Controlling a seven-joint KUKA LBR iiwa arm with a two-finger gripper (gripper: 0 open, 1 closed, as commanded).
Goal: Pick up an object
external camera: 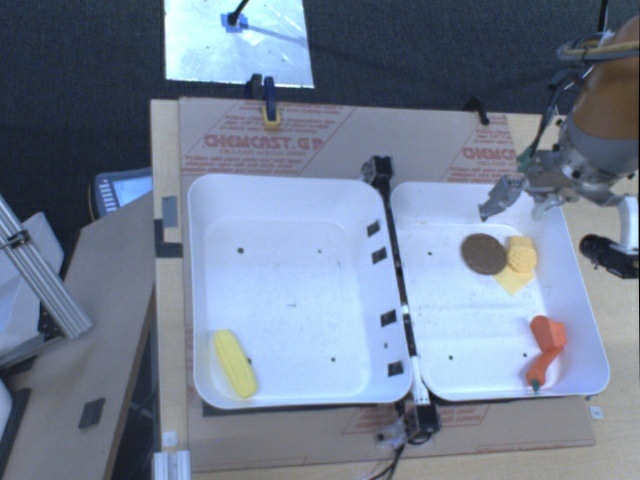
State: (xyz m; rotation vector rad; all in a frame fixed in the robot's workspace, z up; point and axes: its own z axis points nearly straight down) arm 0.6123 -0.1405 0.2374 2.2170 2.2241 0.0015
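The right bin [440, 368] holds a brown round cookie [484, 254], and a yellow round cracker [521, 255] touches its right side. The cracker lies on a pale yellow slice [513, 281]. An orange carrot [545, 348] rests near that bin's front right corner. A yellow corn cob [236, 363] lies in the front left corner of the left bin [290, 208]. My gripper [522, 204] hangs over the back of the right bin, just behind the cookie and cracker. It is open, with nothing between its fingers.
A black divider with clips [392, 268] runs between the two bins. The arm comes in from the right above the right bin's back corner. A shiny metal plate [238, 28] lies behind the bench. An aluminium rail [35, 268] stands at the left.
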